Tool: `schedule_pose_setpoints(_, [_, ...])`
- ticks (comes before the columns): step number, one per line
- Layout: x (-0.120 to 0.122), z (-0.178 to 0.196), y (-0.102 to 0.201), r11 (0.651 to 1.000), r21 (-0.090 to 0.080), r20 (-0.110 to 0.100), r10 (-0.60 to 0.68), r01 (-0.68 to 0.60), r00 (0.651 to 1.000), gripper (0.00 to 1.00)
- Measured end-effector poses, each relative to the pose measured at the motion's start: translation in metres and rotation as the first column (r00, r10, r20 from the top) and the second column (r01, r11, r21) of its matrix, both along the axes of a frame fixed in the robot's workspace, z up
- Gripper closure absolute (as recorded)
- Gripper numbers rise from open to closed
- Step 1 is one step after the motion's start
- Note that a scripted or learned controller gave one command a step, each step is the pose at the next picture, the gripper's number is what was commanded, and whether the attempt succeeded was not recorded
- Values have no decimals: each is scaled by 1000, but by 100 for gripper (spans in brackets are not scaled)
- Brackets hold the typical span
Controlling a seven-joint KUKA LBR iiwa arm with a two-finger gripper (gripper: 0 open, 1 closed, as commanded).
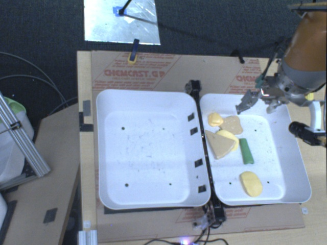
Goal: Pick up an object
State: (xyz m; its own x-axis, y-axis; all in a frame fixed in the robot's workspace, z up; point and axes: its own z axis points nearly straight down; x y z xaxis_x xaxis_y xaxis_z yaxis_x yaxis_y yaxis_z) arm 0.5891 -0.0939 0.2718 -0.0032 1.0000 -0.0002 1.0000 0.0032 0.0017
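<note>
The right bin [286, 152] holds several objects. A small yellow piece [215, 119] lies beside a tan round piece [233, 123]. Below them a tan wedge [219, 146] rests against another yellow piece [231, 136]. To the right of the wedge lies a green stick [246, 150], and a yellow oval [251, 183] sits near the front. My gripper [259, 104] hangs above the bin's far edge, up and to the right of the cluster. It is open, with nothing between its fingers [246, 102].
The left bin [148, 149] sits next to the right one, with a black divider [202, 147] between them. A metal sheet [121, 14] lies on the floor beyond the bench. A black arm part [306, 132] overhangs the right bin's right rim.
</note>
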Motion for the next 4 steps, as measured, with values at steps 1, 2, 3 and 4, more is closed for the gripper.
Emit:
schedule_pose_setpoints(1, [-108,-88,6,1000,3,-16,-5,5,1000,0])
schedule_pose_setpoints(2, [-50,-148,9,1000,0,-2,1,-1,1000,0])
schedule_pose_setpoints(3, [-103,-84,52,1000,3,1,4,-4,1000,0])
schedule_pose_setpoints(4, [-60,-135,-2,1000,-1,0,-5,5,1000,0])
